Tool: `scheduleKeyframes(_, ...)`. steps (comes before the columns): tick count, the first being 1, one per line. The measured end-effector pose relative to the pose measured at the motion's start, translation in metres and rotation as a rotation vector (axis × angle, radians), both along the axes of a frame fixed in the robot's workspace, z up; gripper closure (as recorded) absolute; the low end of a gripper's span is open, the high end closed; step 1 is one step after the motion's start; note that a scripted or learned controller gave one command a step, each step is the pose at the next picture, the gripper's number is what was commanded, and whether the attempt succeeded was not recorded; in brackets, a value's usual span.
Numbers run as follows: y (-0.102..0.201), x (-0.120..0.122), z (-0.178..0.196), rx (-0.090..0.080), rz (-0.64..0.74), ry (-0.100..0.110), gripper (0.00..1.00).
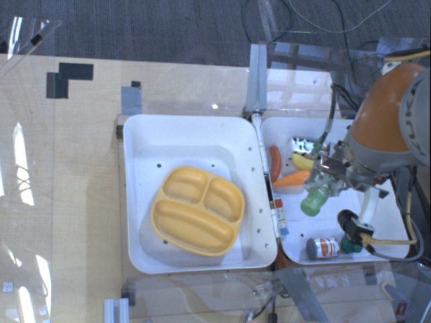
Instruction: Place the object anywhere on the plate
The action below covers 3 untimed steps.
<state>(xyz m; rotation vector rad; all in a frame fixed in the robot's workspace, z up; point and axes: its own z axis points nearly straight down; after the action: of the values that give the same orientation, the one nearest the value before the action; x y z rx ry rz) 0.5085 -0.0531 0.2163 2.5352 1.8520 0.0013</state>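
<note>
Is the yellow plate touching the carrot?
Apart. The camera view shows the yellow plate lying in the left bin, while the carrot lies in the right bin, with the bins' rims between them.

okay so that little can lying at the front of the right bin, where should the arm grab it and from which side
The can lies on its side near the front wall of the right bin, its length running left to right. Probably best taken from straight above, around the middle of its red-and-white body, fingers closing across its round width. A black part of the arm's gear sits close by, so descend carefully.
</note>
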Motion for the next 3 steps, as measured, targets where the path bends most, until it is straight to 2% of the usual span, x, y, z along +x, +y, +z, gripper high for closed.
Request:
scheduleKeyframes(1, 0.001, 0.002, 0.01, -0.001, 0.008, -0.003, 1.0)
scheduleKeyframes(2, 0.079, 0.049, -0.021, 0.002, 0.059, 0.001, 1.0)
scheduleKeyframes(3, 0.156, 0.056, -0.01, 0.001, 0.163, 0.0, 1.0)
